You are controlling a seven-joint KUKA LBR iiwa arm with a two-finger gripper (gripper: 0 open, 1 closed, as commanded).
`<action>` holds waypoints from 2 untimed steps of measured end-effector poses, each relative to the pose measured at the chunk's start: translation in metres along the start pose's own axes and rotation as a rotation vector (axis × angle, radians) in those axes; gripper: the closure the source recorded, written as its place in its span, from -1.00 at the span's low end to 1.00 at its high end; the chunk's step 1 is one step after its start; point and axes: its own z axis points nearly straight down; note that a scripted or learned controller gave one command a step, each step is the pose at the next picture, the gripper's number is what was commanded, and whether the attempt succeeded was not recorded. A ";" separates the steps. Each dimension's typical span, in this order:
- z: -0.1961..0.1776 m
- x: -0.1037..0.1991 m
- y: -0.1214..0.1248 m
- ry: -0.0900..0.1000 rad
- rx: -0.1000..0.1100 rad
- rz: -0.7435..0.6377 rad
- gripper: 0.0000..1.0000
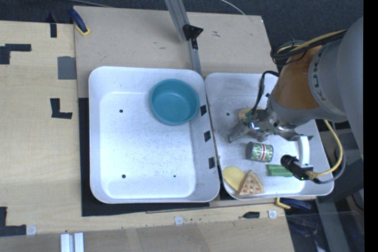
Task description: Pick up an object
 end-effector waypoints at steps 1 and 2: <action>-0.012 0.000 0.000 0.000 0.000 -0.001 1.00; -0.075 0.000 -0.002 0.001 -0.004 0.000 1.00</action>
